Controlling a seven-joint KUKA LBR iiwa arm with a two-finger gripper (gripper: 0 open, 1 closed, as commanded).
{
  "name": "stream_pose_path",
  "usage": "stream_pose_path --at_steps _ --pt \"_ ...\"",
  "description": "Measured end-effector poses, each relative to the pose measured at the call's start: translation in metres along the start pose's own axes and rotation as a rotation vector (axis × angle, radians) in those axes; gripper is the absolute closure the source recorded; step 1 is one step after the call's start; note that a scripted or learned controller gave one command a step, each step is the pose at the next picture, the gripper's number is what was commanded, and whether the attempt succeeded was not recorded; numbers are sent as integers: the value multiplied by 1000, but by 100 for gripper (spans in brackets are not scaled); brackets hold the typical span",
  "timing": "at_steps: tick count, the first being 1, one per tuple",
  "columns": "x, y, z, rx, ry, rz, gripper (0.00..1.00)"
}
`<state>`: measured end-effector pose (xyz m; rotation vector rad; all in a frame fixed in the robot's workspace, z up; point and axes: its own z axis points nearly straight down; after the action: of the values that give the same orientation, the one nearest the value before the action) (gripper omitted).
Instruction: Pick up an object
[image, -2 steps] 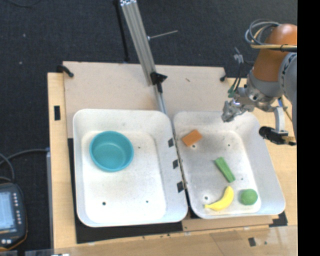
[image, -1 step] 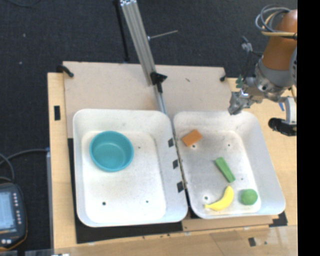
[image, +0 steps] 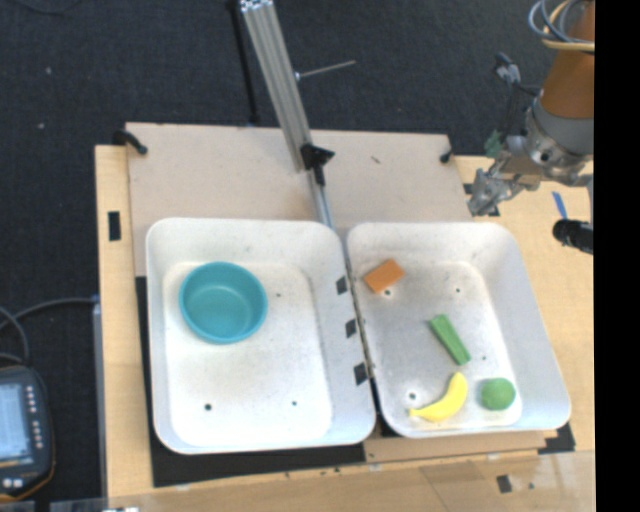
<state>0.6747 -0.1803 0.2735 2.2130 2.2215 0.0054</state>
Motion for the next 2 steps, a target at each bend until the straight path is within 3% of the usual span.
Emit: stream_pose_path --at_steps 2 --pt "96 -45 0 6 3 -2 100"
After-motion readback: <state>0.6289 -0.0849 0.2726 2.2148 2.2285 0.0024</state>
